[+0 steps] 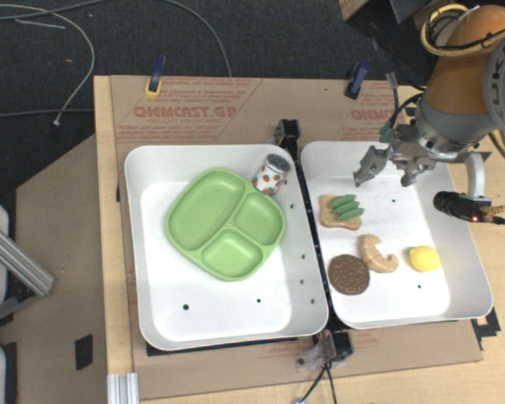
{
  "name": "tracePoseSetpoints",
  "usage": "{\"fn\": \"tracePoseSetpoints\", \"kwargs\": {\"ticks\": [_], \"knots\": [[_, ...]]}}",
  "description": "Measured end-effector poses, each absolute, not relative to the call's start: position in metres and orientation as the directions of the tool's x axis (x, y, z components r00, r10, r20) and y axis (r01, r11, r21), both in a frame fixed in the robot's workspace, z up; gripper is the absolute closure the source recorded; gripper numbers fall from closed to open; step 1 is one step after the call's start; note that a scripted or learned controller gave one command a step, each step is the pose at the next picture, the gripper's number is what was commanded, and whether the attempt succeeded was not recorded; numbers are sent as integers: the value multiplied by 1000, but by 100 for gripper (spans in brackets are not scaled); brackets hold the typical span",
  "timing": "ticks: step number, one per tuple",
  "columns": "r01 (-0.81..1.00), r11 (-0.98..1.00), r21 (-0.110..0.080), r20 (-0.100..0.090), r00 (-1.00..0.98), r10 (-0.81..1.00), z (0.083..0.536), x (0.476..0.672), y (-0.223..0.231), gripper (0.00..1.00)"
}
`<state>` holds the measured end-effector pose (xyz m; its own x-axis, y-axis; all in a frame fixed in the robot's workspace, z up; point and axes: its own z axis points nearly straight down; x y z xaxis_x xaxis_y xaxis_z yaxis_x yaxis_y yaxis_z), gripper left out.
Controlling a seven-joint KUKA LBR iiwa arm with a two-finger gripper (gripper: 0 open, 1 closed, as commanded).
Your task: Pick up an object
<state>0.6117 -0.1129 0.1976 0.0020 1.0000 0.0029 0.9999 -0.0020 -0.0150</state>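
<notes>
The brown cardboard desk (118,225) holds two smooth white bins. The left bin (151,310) has a green plastic plate (225,223) (three sections) and a small painted cup (272,173) on its side. The right bin (454,297) holds toast with green beans (342,209), a round brown cookie (349,273), a tan curled piece (377,254) and a yellow lemon (423,259). The hand (393,167) hangs above the bin's back, fingers spread wide, holding nothing.

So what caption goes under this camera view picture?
Open gripper hovers over the right bin, above toast with green beans; green plate sits left.
</notes>
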Motion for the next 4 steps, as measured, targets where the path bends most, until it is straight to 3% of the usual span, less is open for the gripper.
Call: {"fn": "tracePoseSetpoints", "kwargs": {"ticks": [1,3,4], "knots": [[1000,0,-1,1,0,1000,205,615,-113,0],[1000,0,-5,2,0,1000,91,625,-112,0],[1000,0,0,1,0,1000,89,627,-112,0]]}}
